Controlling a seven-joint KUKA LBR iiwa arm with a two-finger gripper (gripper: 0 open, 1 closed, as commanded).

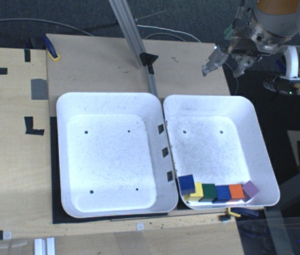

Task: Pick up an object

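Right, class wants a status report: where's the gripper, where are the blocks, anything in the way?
Gripper up beyond right bin, holding nothing. Coloured blocks rowed along that bin's near wall. Path open.

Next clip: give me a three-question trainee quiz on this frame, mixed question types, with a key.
1. True or false: the blocks lie along the near wall of the right bin.
2. Where is the hand?
A. Down among the blocks
B. Above the bench beyond the right bin's far edge
C. Over the left bin
3. Fill in: the block at the right end of the row is ____ in colour.

Key:
1. True.
2. B; the hand is up near the far edge, well away from the blocks.
3. Purple; the orange block sits next to it.
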